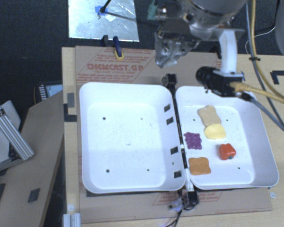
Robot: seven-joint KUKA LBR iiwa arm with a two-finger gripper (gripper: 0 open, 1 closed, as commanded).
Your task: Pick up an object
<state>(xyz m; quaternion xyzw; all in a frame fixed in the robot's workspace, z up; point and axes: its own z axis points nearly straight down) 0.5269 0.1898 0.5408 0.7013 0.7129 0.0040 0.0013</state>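
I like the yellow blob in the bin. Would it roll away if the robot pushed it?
The yellow piece looks rounded and smooth, so it might slide or rock. It lies against the tan piece, which could block it. It looks small, so probably light.

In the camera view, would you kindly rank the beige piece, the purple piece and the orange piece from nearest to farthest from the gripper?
From the gripper:
1. Beige piece, upper part of the right bin.
2. Purple piece, by the divider.
3. Orange piece, near the bin's front edge.

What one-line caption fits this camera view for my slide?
Gripper poised above the bins' far edge; five small items, including a red one, lie in the right bin.
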